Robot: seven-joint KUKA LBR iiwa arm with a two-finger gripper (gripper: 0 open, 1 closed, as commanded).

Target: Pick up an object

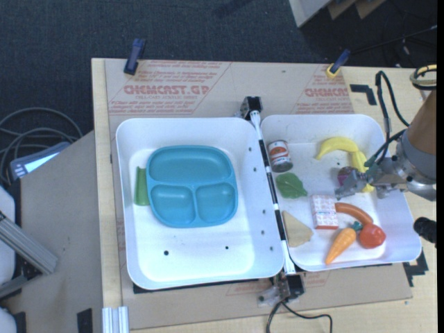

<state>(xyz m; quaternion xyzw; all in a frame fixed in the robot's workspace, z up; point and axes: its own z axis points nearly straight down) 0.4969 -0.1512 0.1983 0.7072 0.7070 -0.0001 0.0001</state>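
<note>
The right bin [388, 134] holds several toy foods. A yellow banana [338, 146] lies at the back, with a small red-labelled can [279, 155] to its left. A green leaf [291, 185] and a pink and white box [324, 211] sit in the middle. Near the front lie a red sausage [352, 211], an orange carrot [340, 245], a red tomato [372, 236] and a tan wedge [297, 229]. My gripper [351, 180] reaches in from the right and hangs low just below the banana's right end, above the sausage. I see nothing held in it.
The left bin [132, 252] carries a blue divided plate [191, 185] with a green strip [141, 186] along its left side. Both bins rest on a cardboard sheet [173, 89]. Black cables [386, 103] run beside the arm at the right.
</note>
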